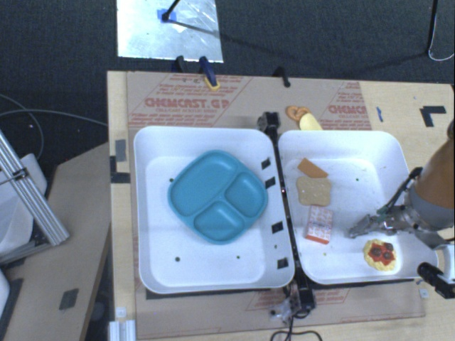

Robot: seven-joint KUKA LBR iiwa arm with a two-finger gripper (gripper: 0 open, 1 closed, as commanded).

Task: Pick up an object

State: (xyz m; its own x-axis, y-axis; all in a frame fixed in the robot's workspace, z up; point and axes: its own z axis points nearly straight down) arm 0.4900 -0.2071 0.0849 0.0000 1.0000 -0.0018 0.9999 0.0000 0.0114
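Jaws (pixel 359 228) of unclear state hover beside round yellow pizza toy (pixel 381 255) in right bin (pixel 355 144)

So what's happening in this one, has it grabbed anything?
Not that I can see. The arm's gripper sits low in the right bin, between the pink-and-white packet and the small pizza toy, with nothing visibly between its fingers. A cracker-like square and an orange wedge lie further back. The left bin holds a blue divided plate.
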